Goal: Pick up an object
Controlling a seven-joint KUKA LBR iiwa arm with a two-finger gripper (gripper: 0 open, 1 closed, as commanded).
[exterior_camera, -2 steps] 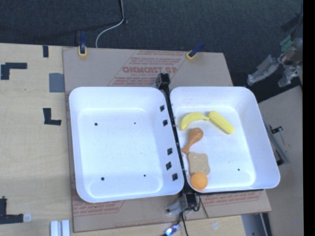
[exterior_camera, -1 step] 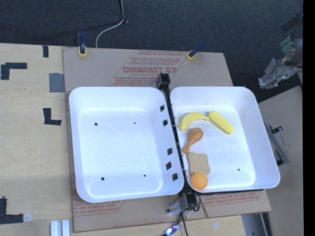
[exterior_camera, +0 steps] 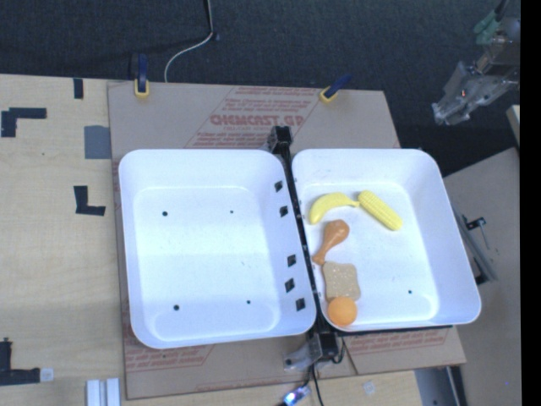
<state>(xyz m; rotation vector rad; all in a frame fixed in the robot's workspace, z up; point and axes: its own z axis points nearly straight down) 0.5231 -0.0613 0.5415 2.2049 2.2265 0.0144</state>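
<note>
Gripper [exterior_camera: 473, 87]: far beyond the right bin's [exterior_camera: 427, 172] back right corner; finger state, I cannot tell.
Objects: banana [exterior_camera: 331, 205], corn cob [exterior_camera: 380, 210], drumstick [exterior_camera: 331, 239], bread slice [exterior_camera: 341, 281], orange [exterior_camera: 341, 312], along that bin's left wall.
Risk: items crowd together and near the wall; a descent may nudge neighbours or close on nothing.

Two white bins side by side on a cardboard sheet [exterior_camera: 254, 121]. Left bin [exterior_camera: 135, 227] next to right bin [exterior_camera: 423, 227]. In the right bin, all toward its left half: banana [exterior_camera: 331, 205] near the back, corn cob [exterior_camera: 380, 210] just right of it, drumstick [exterior_camera: 331, 239] below the banana, bread slice [exterior_camera: 341, 280] below that, orange [exterior_camera: 341, 312] touching the bread at the front left corner. Gripper [exterior_camera: 467, 98] at upper right, off the bins, above dark floor. Two clamps, [exterior_camera: 140, 74] and [exterior_camera: 336, 87], on the cardboard's back edge.
</note>
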